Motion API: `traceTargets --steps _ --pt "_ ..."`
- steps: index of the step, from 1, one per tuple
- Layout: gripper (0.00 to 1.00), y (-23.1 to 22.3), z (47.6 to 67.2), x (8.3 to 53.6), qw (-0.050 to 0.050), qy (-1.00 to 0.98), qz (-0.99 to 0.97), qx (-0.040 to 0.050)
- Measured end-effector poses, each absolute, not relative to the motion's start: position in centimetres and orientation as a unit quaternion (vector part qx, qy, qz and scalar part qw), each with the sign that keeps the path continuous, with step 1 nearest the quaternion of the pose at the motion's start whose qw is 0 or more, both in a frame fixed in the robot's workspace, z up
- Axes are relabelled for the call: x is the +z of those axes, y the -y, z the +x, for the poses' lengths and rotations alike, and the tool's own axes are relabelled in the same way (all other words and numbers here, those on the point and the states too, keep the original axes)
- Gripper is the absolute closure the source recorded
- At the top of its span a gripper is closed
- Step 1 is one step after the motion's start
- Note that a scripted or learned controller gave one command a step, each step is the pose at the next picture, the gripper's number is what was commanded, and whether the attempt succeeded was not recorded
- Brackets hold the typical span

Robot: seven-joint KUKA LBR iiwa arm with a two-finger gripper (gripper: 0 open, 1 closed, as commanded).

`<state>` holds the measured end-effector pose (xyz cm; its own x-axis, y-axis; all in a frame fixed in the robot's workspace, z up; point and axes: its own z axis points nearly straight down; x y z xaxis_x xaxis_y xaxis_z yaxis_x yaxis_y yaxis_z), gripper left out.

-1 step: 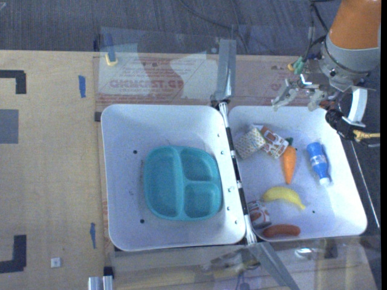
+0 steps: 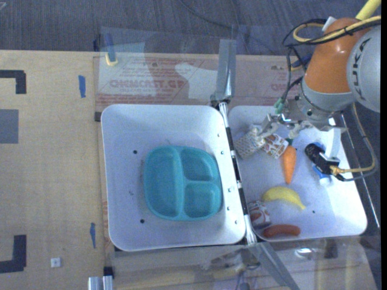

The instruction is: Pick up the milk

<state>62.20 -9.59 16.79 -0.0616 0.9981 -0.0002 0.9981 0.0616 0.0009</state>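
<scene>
Milk point(image 2: 269, 142) lies just beneath the gripper point(image 2: 279, 124).

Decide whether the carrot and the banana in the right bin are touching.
Apart. The camera view shows bare white bin floor between the carrot's lower tip and the banana below it.

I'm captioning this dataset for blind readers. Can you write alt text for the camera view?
The gripper hovers over the milk carton in the right bin, beside a carrot, banana and sausage. The left bin holds a teal divided tray.
</scene>
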Motion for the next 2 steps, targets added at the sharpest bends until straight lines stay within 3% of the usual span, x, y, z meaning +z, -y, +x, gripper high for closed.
traceTargets --steps 1,2 --pt "0.0 9.5 61.9 12.1 0.005 -0.727 0.687 0.0047" --pt "0.0 11.1 64.3 10.8 0.013 -0.772 0.636 0.0062"
